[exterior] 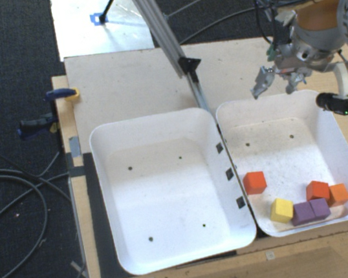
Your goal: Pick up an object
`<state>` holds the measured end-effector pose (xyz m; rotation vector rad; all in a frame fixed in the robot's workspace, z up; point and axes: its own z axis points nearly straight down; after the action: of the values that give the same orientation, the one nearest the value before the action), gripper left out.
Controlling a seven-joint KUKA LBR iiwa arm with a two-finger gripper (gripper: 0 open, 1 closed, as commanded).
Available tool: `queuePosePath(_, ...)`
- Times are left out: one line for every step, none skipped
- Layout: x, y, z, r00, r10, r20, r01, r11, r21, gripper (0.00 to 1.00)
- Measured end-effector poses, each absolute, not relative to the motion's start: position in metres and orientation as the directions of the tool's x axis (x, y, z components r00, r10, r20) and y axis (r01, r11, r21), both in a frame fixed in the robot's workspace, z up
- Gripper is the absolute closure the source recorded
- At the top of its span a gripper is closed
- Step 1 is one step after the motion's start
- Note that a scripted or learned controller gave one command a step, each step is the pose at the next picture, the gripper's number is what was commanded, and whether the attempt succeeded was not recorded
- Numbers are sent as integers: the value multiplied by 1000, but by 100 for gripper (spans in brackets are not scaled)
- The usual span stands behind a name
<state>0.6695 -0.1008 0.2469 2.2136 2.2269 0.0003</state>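
Several small blocks lie in the right bin [331,136] near its front. An orange-red block [254,182] sits alone by the bin's left wall. A yellow block [281,209], two purple blocks [310,211], a red block [318,190] and an orange block [338,193] cluster at the front right. My gripper [276,83] hangs above the far rim of the right bin, well away from the blocks. Its two fingers are spread apart with nothing between them.
The left bin [111,177] stands beside the right one, sharing a divider with black clips [229,173]. A slanted metal pole [163,32] crosses the bench behind the bins. A blue and yellow clamp [56,95] grips the bench's left edge. Cables lie on the floor at left.
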Motion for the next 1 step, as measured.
queuePosePath(593,-44,187,-9,1000,4,1000,9,-10,0)
